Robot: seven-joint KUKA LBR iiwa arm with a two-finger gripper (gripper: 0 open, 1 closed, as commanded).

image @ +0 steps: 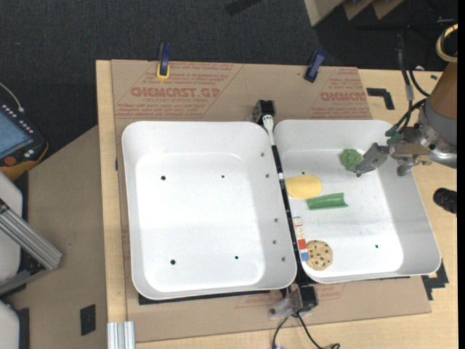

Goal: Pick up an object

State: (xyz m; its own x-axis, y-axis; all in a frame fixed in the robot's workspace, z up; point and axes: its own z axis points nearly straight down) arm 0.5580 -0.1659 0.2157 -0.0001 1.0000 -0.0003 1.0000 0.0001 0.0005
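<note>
The right bin [407, 217] holds a green bumpy lump [351, 158] near its far side. A yellow oval piece [303, 187] and a green stick [325, 201] lie toward its left wall, and a round cookie [318, 254] sits at its near left corner. My gripper [385, 163] hangs over the far right part of this bin, just right of the green lump. It is open, with nothing between its fingers. One fingertip [365, 165] is close beside the lump; I cannot tell whether they touch.
The left bin [145, 151] lies alongside, across a black divider [280, 180]. A small red and blue item [302, 244] lies by the cookie. Clamps [164, 62] hold the brown board at the back. The arm's wrist [443, 122] rises at the right.
</note>
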